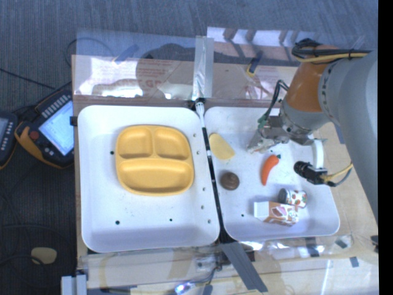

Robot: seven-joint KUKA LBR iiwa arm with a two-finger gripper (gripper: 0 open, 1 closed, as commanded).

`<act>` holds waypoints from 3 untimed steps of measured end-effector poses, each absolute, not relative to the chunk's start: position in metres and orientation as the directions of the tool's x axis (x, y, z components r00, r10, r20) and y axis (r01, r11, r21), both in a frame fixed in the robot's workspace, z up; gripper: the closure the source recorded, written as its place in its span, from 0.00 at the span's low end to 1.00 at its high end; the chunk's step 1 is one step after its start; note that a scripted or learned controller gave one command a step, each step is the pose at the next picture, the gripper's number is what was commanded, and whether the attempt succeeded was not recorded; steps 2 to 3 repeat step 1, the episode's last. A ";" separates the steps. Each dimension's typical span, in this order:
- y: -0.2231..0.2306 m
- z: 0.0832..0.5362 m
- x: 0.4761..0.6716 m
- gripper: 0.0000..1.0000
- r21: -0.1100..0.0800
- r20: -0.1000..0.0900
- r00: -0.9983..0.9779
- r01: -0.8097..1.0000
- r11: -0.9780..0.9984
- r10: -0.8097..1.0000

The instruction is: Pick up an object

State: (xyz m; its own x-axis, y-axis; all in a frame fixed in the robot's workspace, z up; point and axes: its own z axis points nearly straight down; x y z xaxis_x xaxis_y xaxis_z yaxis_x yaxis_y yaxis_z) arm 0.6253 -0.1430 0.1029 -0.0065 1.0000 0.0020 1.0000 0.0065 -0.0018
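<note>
Grey carpet surrounds my bench, with two white bins filling mid-frame. I can read no writing anywhere (the printed carton at lower right is too small to make out). My gripper sits in the right bin's upper middle; I cannot tell its opening. An orange carrot lies just below it, apart. Left bin holds a yellow divided plate.

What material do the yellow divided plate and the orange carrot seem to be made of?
The yellow divided plate looks like moulded plastic with a smooth matte finish and rounded compartment edges. The orange carrot is probably a plastic toy, evenly coloured and smooth, though too small to be sure.
</note>
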 end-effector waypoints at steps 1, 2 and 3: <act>-0.073 0.197 0.584 1.00 -0.002 0.001 -0.004 1.000 0.004 1.000; -0.073 0.197 0.584 1.00 -0.002 0.001 -0.004 1.000 0.004 1.000; -0.073 0.197 0.584 1.00 -0.002 0.001 -0.004 1.000 0.004 1.000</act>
